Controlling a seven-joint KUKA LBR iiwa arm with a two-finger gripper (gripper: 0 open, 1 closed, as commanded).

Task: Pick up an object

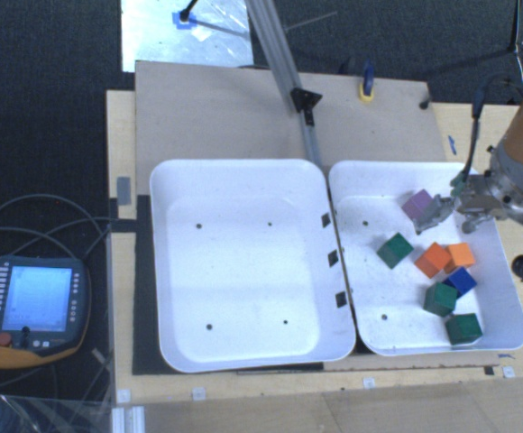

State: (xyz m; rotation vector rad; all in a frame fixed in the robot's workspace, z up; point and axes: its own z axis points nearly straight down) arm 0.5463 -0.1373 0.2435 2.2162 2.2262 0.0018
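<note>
Robotics lab; teach pendant (32, 309) beside bin bench (234, 106).

- The bench (122, 242), pale wood, carries a brown board (216, 115) toward its far edge.
- Two white bins sit side by side: left bin (167, 332), right bin (505, 332).

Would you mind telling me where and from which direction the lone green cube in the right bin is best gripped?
Probably from straight above, closing on two opposite side faces of the green cube. It sits apart from the other blocks on the right white bin's floor, so all its sides look free. It is turned at an angle to the bin walls, so the tool should rotate to match.
</note>
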